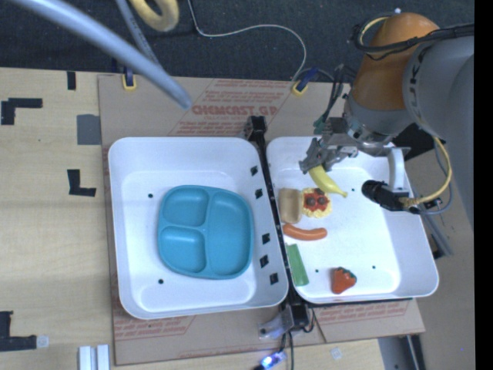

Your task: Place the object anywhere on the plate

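A blue plate (206, 232) with three compartments lies in the left white bin (131, 160). The right bin (400, 245) holds several toy foods: a yellow banana (326, 182), a small pizza piece (315, 203), a tan bread slice (290, 203), a hot dog sausage (305, 233), a green stick (297, 265) and a red strawberry-like piece (343, 280). My gripper (322, 160) hangs over the back of the right bin, just above the banana's upper end. I see nothing clearly between its fingers.
A black divider with clips (263, 199) runs between the two bins. A grey pole (92, 29) crosses the upper left. Cables trail beside the arm's wrist (389, 191) over the right bin.
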Motion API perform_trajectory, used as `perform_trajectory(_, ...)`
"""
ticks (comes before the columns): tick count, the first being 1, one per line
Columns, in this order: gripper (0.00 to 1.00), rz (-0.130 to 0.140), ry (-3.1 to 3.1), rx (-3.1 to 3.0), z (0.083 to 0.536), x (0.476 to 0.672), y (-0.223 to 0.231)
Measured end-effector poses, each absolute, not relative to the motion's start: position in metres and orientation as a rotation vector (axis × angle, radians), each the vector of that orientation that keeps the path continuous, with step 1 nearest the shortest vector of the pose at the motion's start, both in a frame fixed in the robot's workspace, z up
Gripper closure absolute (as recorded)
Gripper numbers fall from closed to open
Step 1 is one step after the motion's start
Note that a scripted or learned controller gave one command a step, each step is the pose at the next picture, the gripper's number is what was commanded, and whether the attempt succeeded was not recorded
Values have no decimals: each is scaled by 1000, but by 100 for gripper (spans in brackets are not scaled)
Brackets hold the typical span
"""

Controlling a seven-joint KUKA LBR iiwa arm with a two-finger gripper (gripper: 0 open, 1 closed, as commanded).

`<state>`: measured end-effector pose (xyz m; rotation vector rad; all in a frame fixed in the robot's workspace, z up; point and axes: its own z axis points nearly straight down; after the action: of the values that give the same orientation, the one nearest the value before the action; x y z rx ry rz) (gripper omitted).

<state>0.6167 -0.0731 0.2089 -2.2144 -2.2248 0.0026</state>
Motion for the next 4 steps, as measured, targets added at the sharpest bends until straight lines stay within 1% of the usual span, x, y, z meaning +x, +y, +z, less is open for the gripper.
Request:
perform_trajectory(1,100,2,-2225,-2212,201,602,-21)
perform_trajectory(2,100,1,-2227,-2210,204,584,37)
perform_trajectory(3,100,-1,-2228,-2212,216,579,83)
perform_trajectory(4,100,4,-2227,-2211,209,569,139)
